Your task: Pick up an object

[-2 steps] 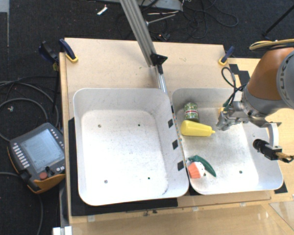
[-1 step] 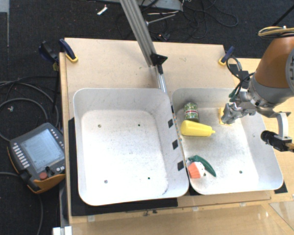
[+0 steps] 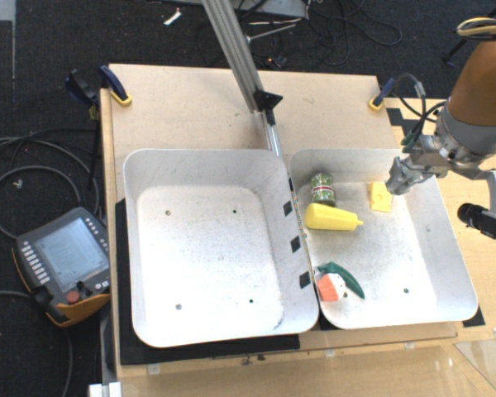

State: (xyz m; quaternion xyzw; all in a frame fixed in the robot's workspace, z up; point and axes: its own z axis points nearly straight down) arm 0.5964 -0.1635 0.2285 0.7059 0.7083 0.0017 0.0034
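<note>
1. Bench (image 3: pixel 198 106): a tan board bearing two shallow white bins side by side, the left bin (image 3: pixel 149 172) and the right bin (image 3: pixel 446 255).
2. Carrot (image 3: pixel 337 281): an orange-and-white toy with green leaves, lying in the near-left corner of the right bin, close to the wall shared with the left bin.
3. Bottle (image 3: pixel 331 217): a yellow item lying on its side in the middle-left part of the right bin, its narrow end pointing right.
4. Jar (image 3: pixel 321 188): a small green-patterned item just behind the bottle, touching or nearly touching it.
5. Block (image 3: pixel 380 197): a small yellow piece in the far part of the right bin, to the right of the jar and apart from the bottle.
6. Gripper (image 3: pixel 396 182): it sits at the far-right part of the right bin, directly beside the block's upper right edge. Whether the fingers are apart or together cannot be told from this view. No item is seen between them.
7. Arm (image 3: pixel 479 98): it enters from the right, orange band above the grey wrist.
8. Pole (image 3: pixel 236 44): a grey metal strut slanting over the bench's far side.
</note>
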